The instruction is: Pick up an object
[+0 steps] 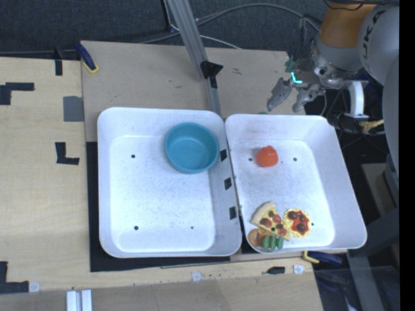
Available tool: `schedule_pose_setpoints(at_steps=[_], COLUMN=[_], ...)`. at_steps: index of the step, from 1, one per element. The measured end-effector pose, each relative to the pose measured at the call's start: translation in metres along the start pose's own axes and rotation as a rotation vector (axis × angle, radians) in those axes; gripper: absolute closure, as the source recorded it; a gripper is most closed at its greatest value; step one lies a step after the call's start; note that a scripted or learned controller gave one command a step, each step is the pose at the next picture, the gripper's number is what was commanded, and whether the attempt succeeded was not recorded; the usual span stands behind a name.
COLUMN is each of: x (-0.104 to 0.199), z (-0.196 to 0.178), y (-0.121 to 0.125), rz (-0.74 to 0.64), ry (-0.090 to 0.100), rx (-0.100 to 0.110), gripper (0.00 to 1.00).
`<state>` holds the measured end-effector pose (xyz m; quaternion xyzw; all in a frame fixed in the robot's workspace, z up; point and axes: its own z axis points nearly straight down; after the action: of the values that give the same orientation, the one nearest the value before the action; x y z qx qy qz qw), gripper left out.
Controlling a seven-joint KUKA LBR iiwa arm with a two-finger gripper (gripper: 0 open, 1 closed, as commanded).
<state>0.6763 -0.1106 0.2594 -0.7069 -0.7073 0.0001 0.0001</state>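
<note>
Three candidates: red object [266, 156], pizza-slice toys [283, 223], blue bowl [191, 147].
Red object: small, roundish, alone in upper middle of right bin [324, 129], apart from every wall; no evident long axis.
Pizza-slice toys: two pieces touching, on a small plate [254, 241] with green bits, at near edge of right bin.
Blue bowl: upright, in upper right part of left bin [117, 131], just beside the shared wall.
Direction from pincer: red object lies down and slightly left in the view, nearest of the three; pizza toys farther down; bowl well to the left, across the divider.
Pincer [290, 98]: above the desk [149, 70] just beyond far rim of right bin, fingers spread apart, nothing between them.
Likely move: forward over the rim and down toward the red object, judged from nearness alone.
Hard to make out: height of pincer above the desk; what the red object is, possibly a toy fruit; fingertips partly blurred against cables.
Cut off: upper arm at top right edge.
</note>
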Motion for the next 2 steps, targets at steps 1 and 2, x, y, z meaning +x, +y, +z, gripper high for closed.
schedule_pose_setpoints(at_steps=[1,2], x=[0.0,0.006], z=[0.0,0.062], y=[0.0,-0.003], rz=[0.0,-0.001], ry=[0.0,0.0], rx=[0.0,0.005], gripper=[0.0,0.0])
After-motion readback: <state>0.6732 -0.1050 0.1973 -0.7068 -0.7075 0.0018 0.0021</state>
